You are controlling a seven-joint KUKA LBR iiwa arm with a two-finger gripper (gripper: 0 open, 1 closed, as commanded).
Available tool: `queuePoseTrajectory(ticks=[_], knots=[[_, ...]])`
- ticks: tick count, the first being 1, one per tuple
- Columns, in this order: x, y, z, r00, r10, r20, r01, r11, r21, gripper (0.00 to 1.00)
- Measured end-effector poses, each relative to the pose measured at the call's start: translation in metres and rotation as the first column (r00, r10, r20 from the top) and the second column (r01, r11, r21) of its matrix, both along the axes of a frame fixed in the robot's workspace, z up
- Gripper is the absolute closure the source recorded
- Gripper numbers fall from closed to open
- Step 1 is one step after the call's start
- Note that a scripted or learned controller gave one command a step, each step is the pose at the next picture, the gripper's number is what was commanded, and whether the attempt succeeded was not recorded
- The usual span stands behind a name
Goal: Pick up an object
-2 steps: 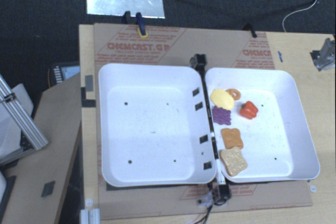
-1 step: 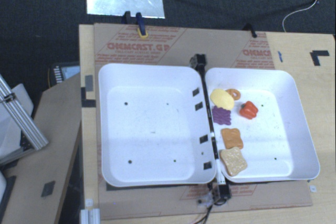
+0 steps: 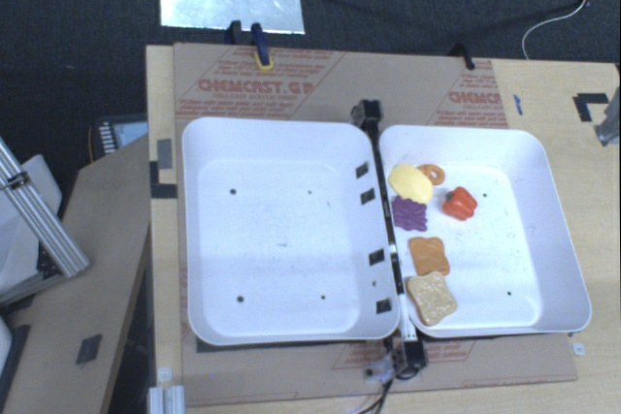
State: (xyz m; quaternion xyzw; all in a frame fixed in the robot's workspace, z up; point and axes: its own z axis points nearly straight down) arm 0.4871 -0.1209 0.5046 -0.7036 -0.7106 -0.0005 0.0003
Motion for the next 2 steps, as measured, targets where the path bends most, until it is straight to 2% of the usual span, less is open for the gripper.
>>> queuePoseTrajectory(ticks=[1,2], knots=[[0.000,0.094,-0.013,1.000,0.003,0.002,-0.003,1.000,0.001,1.00],[-0.001,0.207,-0.058,1.000,0.005,-0.002,-0.005,1.000,0.002,1.00]])
